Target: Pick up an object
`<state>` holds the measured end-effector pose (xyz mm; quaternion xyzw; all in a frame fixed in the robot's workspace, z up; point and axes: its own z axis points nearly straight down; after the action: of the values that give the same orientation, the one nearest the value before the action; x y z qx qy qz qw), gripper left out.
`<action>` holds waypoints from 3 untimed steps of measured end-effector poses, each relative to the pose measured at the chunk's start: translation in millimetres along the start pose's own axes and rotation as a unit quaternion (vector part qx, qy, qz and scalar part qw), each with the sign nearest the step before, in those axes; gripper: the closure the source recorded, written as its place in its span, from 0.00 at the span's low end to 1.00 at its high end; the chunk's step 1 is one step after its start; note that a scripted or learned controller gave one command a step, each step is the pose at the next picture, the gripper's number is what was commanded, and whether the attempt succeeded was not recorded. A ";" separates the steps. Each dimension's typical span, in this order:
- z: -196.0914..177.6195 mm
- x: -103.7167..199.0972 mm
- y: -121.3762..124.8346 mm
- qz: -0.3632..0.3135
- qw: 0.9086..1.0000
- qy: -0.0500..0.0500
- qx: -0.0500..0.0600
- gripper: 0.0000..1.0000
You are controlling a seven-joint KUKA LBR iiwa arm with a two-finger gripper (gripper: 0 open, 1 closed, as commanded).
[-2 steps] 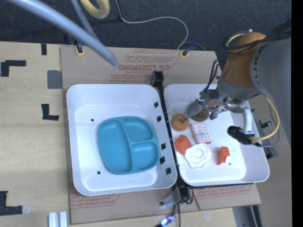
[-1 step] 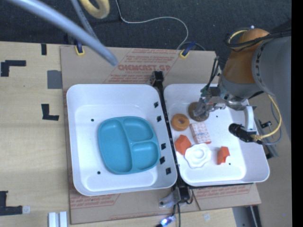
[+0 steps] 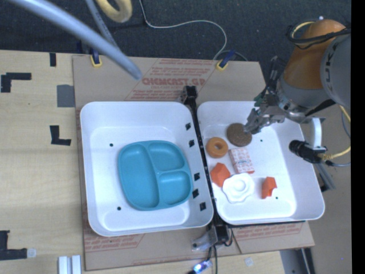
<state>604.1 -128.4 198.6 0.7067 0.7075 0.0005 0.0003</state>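
Gripper [image 3: 252, 124]: hovering in the right bin [image 3: 296, 210]; finger spacing impossible to tell.
Brown disc [image 3: 238, 135]: lying just below-left of it.
Donut [image 3: 217, 147]: sitting farther left.

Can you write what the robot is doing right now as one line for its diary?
phase: reaching | gripper: over right bin, at the brown disc | held: nothing seen | blue tray: in left bin

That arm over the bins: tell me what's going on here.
The grey arm reaches in from the right, and its gripper is down at the brown disc in the right bin. Nothing is visibly held yet. Beside the disc lie a donut, a small packet, two orange pieces and a white flower-shaped piece. The left bin holds a blue divided plate.
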 end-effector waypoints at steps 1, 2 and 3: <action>-60.2 7.1 3.3 -0.001 1.000 0.000 -0.001 1.00; -89.7 7.8 4.0 0.000 1.000 0.000 0.000 1.00; -73.3 56.2 8.8 -0.002 1.000 0.000 0.001 1.00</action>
<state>612.8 -72.2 271.9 0.7053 0.7089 -0.0004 -0.0007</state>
